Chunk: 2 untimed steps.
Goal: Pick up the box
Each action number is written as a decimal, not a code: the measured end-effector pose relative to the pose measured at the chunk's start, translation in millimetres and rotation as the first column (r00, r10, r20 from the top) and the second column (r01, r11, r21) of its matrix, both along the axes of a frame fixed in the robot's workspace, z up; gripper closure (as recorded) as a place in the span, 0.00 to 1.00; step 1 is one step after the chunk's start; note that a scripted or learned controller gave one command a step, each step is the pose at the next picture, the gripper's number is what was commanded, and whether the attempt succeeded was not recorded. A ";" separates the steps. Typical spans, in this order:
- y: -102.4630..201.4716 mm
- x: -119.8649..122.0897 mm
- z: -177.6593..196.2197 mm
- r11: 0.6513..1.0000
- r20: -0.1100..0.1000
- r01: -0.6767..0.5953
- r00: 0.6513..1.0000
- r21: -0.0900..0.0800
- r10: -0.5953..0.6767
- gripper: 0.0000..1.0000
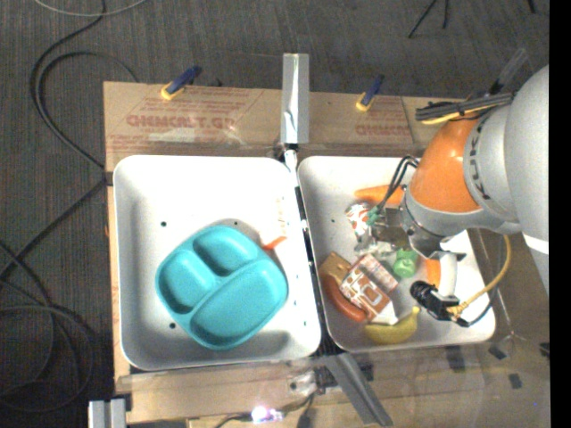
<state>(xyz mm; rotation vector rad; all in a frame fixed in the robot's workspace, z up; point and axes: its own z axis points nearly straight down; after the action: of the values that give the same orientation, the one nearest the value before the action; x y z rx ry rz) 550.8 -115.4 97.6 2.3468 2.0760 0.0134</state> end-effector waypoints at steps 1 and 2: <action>103.1 -67.5 83.9 0.999 -0.019 0.053 0.998 0.000 -0.053 1.00; 104.1 -67.0 90.8 0.999 -0.024 0.050 0.998 0.001 -0.050 1.00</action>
<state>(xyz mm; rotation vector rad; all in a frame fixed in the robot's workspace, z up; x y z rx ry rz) 483.7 -11.4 188.4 2.4105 2.0273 -0.0134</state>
